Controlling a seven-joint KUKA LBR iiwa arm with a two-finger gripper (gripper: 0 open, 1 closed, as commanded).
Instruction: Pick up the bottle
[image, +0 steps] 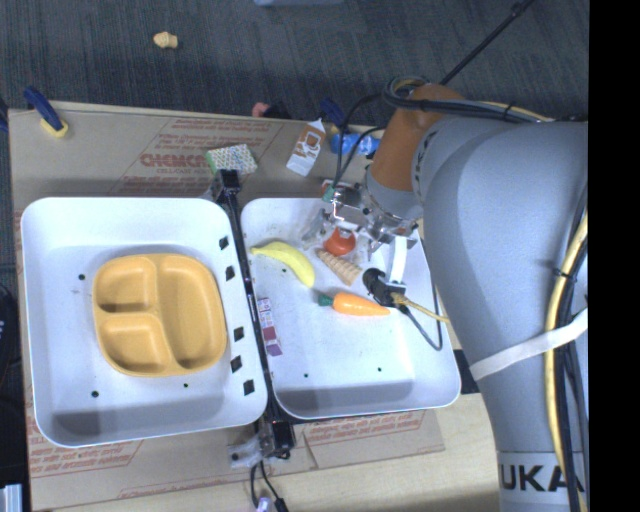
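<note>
Over right bin (420, 385), tool (345, 225) above red-capped bottle (341, 242), opening and grip unclear.

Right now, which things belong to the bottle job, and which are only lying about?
Job: pincer; red item under it, probably the bottle.
Lying about: banana, carrot, ribbed cone, yellow plate.

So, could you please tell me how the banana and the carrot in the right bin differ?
The banana is yellow and curved; the carrot is orange and straight, with a green tip. The banana lies nearer the divider between the bins; the carrot lies nearer the gripper. Both rest flat on the floor of the right bin, apart from each other.
</note>
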